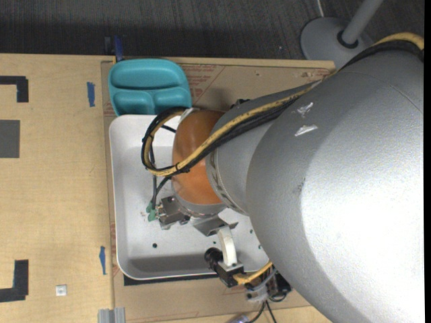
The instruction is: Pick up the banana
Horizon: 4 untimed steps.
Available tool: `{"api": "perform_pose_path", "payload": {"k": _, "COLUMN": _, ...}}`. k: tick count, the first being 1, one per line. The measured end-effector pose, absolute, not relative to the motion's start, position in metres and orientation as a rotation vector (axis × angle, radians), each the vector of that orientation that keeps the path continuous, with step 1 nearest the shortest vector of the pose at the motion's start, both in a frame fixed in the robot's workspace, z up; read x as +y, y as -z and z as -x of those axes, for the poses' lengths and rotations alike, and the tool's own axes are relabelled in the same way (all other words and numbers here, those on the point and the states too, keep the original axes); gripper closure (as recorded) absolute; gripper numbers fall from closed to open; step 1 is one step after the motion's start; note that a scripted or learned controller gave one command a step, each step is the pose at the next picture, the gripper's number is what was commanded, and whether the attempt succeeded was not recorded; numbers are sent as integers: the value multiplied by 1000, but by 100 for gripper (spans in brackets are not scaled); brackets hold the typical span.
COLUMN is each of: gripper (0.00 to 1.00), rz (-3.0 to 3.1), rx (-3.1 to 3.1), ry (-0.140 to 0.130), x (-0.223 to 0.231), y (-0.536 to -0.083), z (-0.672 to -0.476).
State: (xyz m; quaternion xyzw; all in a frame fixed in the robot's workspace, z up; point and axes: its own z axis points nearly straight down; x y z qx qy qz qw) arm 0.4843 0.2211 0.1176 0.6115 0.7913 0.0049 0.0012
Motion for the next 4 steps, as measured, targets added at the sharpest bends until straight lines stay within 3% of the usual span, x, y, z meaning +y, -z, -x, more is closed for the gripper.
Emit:
{"api": "perform_pose_path", "payload": {"k": 2, "gripper": 100, "rz": -1917, "rx": 2484, "ry": -16, "x": 222, "y": -137, "z": -485}}
{"api": "perform_pose_path", "payload": {"k": 3, "gripper": 0, "rz": -1917, "rx": 2485, "ry": -15, "x": 222, "y": -137, "z": -485}}
{"api": "perform_pose_path", "payload": {"k": 4, "gripper": 0, "rz": -1917, "rx": 2485, "ry": -15, "x": 222, "y": -137, "z": -485}}
